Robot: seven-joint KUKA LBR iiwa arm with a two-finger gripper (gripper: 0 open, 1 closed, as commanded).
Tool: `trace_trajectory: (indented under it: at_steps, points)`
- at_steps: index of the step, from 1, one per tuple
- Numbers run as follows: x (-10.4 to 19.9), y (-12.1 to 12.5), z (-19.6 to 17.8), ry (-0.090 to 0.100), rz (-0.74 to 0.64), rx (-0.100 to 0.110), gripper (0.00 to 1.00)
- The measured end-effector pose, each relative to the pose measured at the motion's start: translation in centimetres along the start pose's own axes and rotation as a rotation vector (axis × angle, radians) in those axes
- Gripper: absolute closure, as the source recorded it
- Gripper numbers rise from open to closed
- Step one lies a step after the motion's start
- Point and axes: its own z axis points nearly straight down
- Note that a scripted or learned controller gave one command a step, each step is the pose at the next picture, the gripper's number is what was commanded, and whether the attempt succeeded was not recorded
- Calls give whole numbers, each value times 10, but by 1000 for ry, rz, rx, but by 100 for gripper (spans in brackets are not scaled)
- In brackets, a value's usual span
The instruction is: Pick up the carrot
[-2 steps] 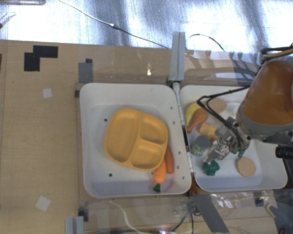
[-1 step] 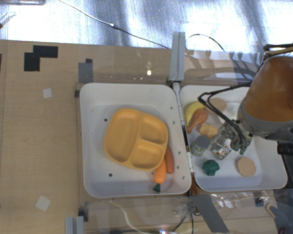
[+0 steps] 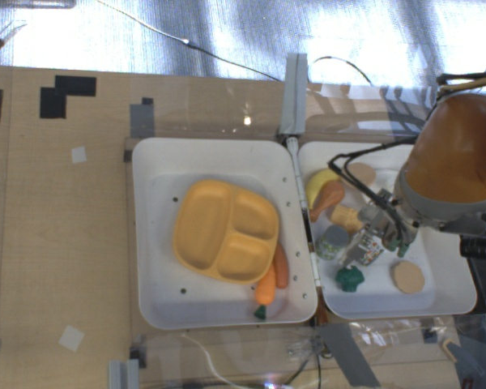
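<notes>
Camera view: the carrot point(image 3: 266, 284) lies in the left bin point(image 3: 154, 298), at the lower right edge of the yellow divided plate point(image 3: 225, 230), beside a red sausage point(image 3: 281, 267). The gripper point(image 3: 371, 245) hangs over the right bin point(image 3: 454, 298), among a green broccoli point(image 3: 349, 278), a tan cookie point(image 3: 408, 277) and a drumstick point(image 3: 329, 196). Whether it is apart or together cannot be told.

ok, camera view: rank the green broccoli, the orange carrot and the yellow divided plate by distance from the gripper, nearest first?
From the gripper:
1. Green toy broccoli, right bin, just below it.
2. Orange carrot, left bin, by the plate's lower right edge.
3. Yellow divided plate, middle of left bin.
</notes>
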Motion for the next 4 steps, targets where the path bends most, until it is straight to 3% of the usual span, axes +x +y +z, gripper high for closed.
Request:
trace_trajectory:
  at_steps: [1,3,4]
  points:
    - [-6,-17,2,10,-437,3,0]
    - [-5,-16,2,10,-438,3,0]
    - [-9,-20,-24,8,-334,3,0]
